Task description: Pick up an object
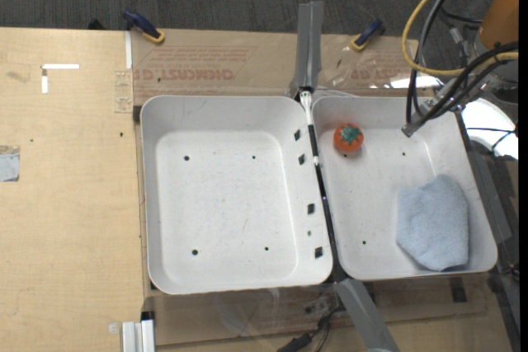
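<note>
I am looking down at a wooden bench with two white bins sitting side by side.

The left bin has small dark dots on its floor. The right bin touches it along the middle edge.

In the right bin there is a little red ball with a green top, like a toy tomato. It sits at about 11 o'clock in that bin, close to the wall shared with the left bin. It rests on the bin floor and nothing touches it. A soft blue cloth lies at about 4 o'clock in the same bin, up against the right wall. The ball and the cloth are well apart.

The robot arm comes in at about 2 o'clock in the picture, and I see its orange part up there. A yellow cable loops beside it, and black cables hang down over the far right corner of the right bin. I cannot tell if the claw is released or clenched.

At 12 o'clock a grey post stands behind the spot where the bins meet. A brown cardboard sheet lies behind the bins. Two blue and yellow clamps pinch it, one at 11 o'clock and one at 1 o'clock.
</note>
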{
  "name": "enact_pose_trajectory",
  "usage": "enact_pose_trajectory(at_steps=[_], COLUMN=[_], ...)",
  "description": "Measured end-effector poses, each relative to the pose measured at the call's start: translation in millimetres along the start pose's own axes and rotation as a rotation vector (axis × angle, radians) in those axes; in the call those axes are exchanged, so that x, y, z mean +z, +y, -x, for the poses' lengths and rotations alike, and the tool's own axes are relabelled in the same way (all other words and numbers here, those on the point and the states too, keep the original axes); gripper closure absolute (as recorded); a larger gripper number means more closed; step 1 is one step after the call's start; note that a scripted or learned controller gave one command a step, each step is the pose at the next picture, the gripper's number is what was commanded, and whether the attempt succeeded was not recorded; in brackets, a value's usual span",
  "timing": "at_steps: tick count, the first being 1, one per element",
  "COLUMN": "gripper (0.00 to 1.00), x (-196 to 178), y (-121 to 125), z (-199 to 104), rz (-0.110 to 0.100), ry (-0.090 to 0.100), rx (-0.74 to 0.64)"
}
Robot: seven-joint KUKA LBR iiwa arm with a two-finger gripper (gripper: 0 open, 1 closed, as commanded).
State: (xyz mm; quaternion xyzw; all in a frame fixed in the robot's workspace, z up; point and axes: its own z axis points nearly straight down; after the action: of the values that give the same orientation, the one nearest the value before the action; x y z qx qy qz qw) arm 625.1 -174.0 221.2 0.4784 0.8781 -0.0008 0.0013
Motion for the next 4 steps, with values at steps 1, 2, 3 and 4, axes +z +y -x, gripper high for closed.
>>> enact_pose_trajectory(at_steps=[1, 2, 3, 4], gripper=[0.00, 1.00, 1.00, 1.00], x=[129.9, 122.4, 31.1, 129.9], y=[57.7, 57.2, 3.9, 23.7], z=[-51.3, -49.7, 7.3, -34.5], rz=[0.002, 0.002, 0.001, 0.002], ry=[0.001, 0.000, -0.001, 0.001], rx=[-0.113, -0.109, -0.131, -0.336])
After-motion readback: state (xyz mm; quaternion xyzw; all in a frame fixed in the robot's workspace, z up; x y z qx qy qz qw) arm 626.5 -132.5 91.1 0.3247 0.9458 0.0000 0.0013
